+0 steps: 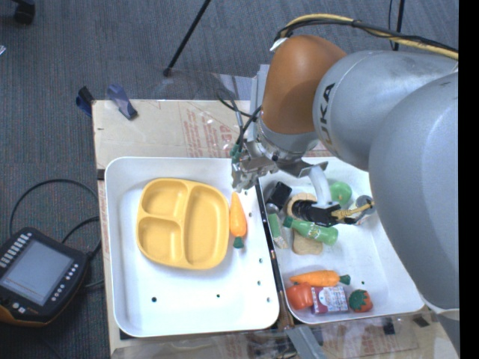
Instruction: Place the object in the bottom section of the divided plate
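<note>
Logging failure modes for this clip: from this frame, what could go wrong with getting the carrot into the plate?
1. The carrot lies on the left bin floor just past the yellow divided plate rim; released or nudged here, it would likely stay outside.
2. The gripper hangs near the bins' shared edge and might clip it.

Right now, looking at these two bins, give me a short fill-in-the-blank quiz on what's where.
1. The divided plate is colored ____.
2. The toy carrot beside the plate's right rim lies in the ____ bin.
3. The gripper hangs just above that carrot's ____ end.
Missing words: yellow; left; orange
</note>
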You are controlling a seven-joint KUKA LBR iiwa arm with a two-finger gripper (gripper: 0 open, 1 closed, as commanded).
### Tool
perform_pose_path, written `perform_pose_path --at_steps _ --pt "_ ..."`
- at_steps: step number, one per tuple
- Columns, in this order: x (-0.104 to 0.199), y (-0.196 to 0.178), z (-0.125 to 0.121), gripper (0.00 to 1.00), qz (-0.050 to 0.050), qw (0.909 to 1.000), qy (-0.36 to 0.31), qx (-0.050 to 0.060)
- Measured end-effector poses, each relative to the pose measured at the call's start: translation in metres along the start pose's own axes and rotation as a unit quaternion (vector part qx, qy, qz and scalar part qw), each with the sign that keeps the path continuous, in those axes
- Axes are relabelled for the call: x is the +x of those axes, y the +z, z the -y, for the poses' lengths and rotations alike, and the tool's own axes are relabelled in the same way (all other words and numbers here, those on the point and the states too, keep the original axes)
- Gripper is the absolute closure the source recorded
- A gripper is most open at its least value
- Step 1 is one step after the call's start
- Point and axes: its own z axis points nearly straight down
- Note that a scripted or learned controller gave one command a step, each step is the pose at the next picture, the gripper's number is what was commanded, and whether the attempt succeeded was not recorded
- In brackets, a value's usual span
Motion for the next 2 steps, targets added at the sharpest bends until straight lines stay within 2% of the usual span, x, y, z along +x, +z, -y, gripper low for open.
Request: perform_pose_path --at_steps 1,2 --pt "0.065 0.028 -0.032 1.0 0.0 0.9991 -0.044 0.0" --pt "0.132 0.093 -0.034 1.0 0.001 0.9936 -0.113 -0.001"
